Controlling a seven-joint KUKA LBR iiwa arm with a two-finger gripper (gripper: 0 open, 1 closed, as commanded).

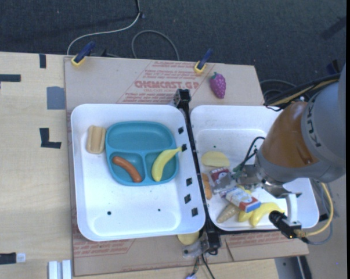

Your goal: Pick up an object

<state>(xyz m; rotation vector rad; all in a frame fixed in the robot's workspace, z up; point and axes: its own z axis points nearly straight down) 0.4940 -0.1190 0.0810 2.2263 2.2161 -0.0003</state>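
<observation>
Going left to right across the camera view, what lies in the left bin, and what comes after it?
Tan bread piece → blue divided plate → brown sausage → yellow banana → black divider between the bins → purple grape bunch → grey-and-orange arm.

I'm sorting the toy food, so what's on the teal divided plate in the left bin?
The teal divided plate carries a red-brown sausage and a yellow banana. Whatever lies beneath them is covered.
</observation>
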